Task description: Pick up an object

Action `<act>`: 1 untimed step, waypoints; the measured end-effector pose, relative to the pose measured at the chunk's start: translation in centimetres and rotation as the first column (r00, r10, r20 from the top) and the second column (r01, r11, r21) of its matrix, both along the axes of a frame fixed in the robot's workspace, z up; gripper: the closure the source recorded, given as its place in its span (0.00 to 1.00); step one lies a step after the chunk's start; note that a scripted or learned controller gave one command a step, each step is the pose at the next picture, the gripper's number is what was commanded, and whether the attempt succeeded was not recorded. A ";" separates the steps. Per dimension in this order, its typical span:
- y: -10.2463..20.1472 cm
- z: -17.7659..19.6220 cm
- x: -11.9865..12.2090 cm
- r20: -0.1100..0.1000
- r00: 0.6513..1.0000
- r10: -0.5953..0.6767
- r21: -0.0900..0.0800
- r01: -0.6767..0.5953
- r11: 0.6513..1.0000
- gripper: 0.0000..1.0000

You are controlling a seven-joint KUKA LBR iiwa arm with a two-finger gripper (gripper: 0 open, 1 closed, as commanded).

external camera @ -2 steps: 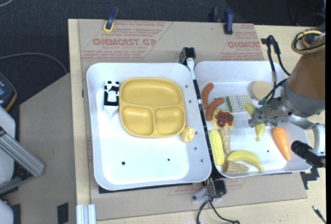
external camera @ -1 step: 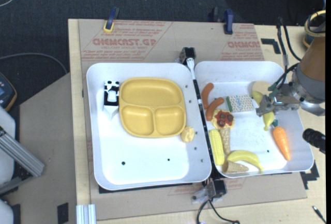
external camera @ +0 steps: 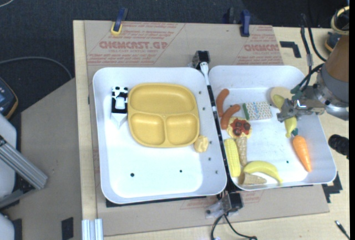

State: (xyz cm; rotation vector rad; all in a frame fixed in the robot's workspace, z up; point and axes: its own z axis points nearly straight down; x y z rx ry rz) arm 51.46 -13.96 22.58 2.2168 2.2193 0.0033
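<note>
Bearing two white bins side by side: bench, the left bin and the right bin meeting along a dark seam down the middle. Lying in the left bin, filling most of its far half: a yellow tray with three compartments, with a small black-and-white toy just beside its left edge and a pale yellow piece touching its near right corner.

Reaching in over the right bin's right edge: the arm, grey with an orange band. Hanging low over the right bin's far right part: the gripper. Impossible to tell whether apart, together or clamped, the tips blending into what lies beneath.

Lying in the right bin, all candidates for the pick: a banana and a corn cob near the near edge, a carrot by the right edge just below the gripper, two sausages along the left edge, a red cluster beside them, and a small yellow item directly under the gripper.

Risking, as a judgement: closing on nothing or only nudging, the yellow item and carrot lying close together; slipping off rounded, smooth toys; catching the bin's right wall while descending so near it.
</note>
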 end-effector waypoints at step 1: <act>5.5 -0.5 -1.3 -0.008 1.000 0.004 0.006 -0.004 1.000 1.00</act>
